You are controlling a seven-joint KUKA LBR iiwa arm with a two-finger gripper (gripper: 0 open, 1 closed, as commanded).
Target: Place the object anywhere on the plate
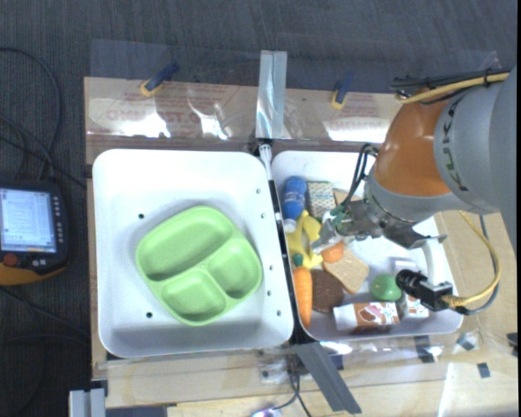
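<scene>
1. Gripper [337, 229] low in right bin [434, 233], over orange item [332, 252]; fingers' state: cannot tell.
2. Plate [200, 263] sits in left bin [122, 189].
3. Risk: crowded clutter, 2 items snagged, or slip.

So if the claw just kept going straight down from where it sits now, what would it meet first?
Most likely the small orange piece directly under the claw, lying between the yellow item and the cracker-like slice in the right bin. Height is hard to judge from this slanted view.
</scene>
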